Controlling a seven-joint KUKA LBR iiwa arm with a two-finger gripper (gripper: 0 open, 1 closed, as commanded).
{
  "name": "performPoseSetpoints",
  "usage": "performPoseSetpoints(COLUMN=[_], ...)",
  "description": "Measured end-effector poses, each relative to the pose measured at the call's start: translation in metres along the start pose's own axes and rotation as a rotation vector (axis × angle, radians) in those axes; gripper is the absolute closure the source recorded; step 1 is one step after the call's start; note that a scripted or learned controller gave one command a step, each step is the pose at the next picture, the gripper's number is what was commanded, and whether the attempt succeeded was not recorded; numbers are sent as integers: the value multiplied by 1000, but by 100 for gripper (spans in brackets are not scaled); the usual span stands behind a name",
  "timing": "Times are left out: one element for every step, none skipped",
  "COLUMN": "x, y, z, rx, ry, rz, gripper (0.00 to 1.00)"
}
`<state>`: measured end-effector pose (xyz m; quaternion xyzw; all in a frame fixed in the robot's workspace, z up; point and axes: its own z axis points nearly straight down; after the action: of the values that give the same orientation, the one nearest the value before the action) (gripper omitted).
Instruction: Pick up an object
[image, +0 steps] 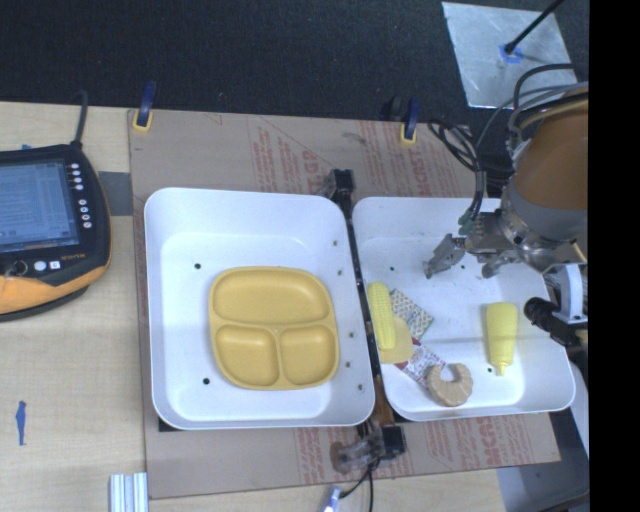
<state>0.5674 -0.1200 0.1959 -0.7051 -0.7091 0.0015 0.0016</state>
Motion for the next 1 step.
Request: performPoseSetpoints(x=[24], y=[-2], z=[103], rx=[-4], ry=[-8], rz=[2], gripper=[0])
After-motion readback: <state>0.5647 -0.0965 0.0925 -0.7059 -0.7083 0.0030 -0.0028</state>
